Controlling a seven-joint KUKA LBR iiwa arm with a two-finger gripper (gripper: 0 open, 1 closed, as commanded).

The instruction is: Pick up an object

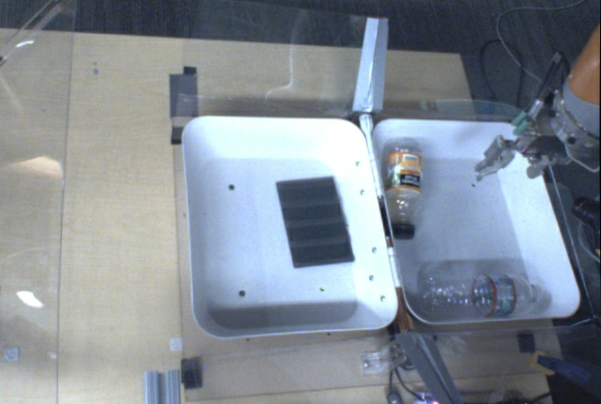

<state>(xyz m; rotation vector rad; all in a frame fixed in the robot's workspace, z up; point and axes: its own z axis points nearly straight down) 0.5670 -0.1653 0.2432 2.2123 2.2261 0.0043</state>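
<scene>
Hovering at the frame's right edge over the right bin (563, 252), the gripper (512, 158) spreads its fingers wide, holding nothing, above the clear bottle (470, 291).

2 bins sit side by side on the table (113, 205), their inner walls touching. Taking the left bin (211, 233) as the mark: a ridged flat pad (315, 221) lies in it, near its middle. The right bin (554, 242) stands just to its right. In that bin, a small bottle (405, 186) lies along the wall nearest the left bin, and a larger bottle (470, 291) lies on its side by the front wall. The end effector (512, 158) hangs over the right bin's far right part, well apart from both bottles.
</scene>
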